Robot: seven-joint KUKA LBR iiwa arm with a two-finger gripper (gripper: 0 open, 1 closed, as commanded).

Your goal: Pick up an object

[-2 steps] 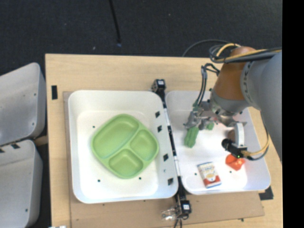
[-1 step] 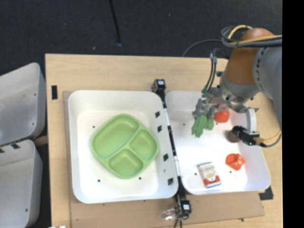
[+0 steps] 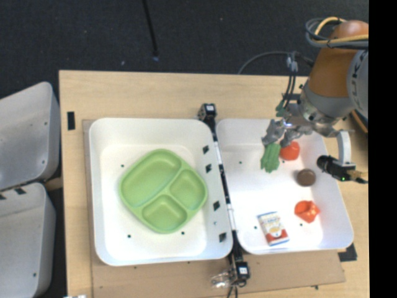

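My gripper (image 3: 280, 133) is over the back part of the right bin (image 3: 248, 185), below the arm's orange band. A green, leaf-like object (image 3: 270, 157) lies or hangs right under the gripper's tip, its upper end touching it. I cannot tell whether it is gripped. A red round object (image 3: 290, 151) sits just right of the green one. Further forward in the same bin are a brown round object (image 3: 305, 177), an orange object (image 3: 306, 210) and a small white and red box (image 3: 272, 228).
The left bin (image 3: 105, 234) holds a green divided plate (image 3: 163, 190). A ridge with black clips (image 3: 218, 185) separates the two bins. A black fitting (image 3: 335, 166) sticks in at the right bin's right edge. Cables loop behind the arm.
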